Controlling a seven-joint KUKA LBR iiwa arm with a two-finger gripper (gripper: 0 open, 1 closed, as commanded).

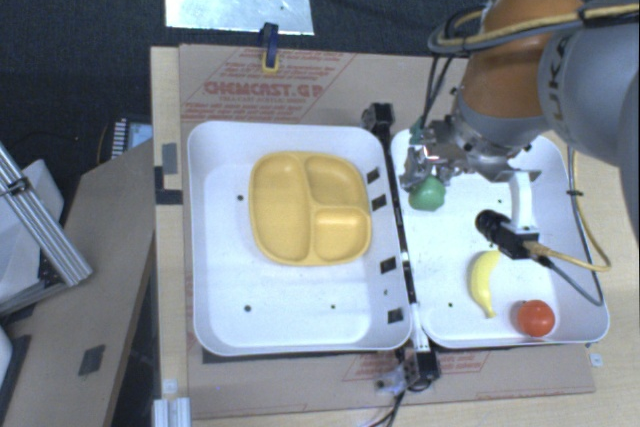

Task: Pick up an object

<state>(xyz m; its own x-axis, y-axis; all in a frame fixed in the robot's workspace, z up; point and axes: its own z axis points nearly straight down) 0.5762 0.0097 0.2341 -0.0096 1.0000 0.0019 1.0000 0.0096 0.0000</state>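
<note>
The grey arm with its orange band fills the upper right of the frame and hides the gripper (424, 171) from above, so whether its jaws are open or closed cannot be told. Just below it, in the right white bin (590, 315), a small round green object (428, 196) is partly covered. Lower right lie a yellow banana (484, 281) and an orange-red ball (535, 317). The left white bin (210, 315) holds a yellow divided plate (308, 207).

Fixed overhead camera – slanted down; both bins (300, 140) framed
</note>
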